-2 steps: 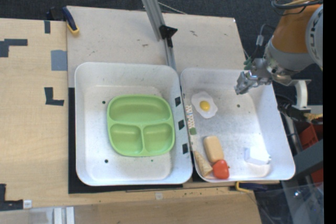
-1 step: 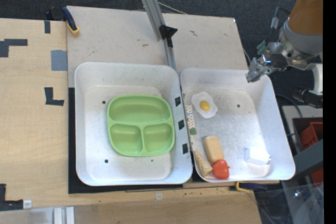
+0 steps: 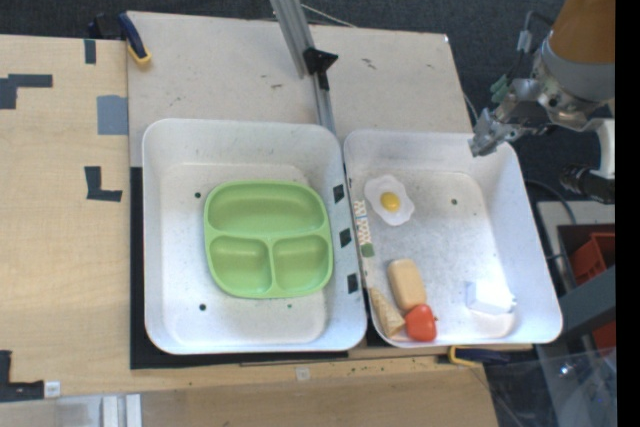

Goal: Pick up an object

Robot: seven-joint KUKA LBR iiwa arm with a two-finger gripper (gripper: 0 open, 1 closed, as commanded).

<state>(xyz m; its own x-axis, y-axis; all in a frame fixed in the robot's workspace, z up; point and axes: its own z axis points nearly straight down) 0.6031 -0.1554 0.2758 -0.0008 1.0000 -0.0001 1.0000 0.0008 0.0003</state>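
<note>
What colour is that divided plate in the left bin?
Light green; the plate shows plainly in the camera view.

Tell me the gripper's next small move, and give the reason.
Probably swing in over the right bin toward the fried egg. The gripper hangs at that bin's far right corner, and the egg lies apart from the other items.

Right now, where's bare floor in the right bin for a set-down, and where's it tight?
Free: the middle of the right bin, between the fried egg and the right wall, down toward the white piece. The strip above the egg is bare too, though the pincer hangs at that corner. Crowded: lower left, where bread roll, tomato and wedge cluster.
</note>
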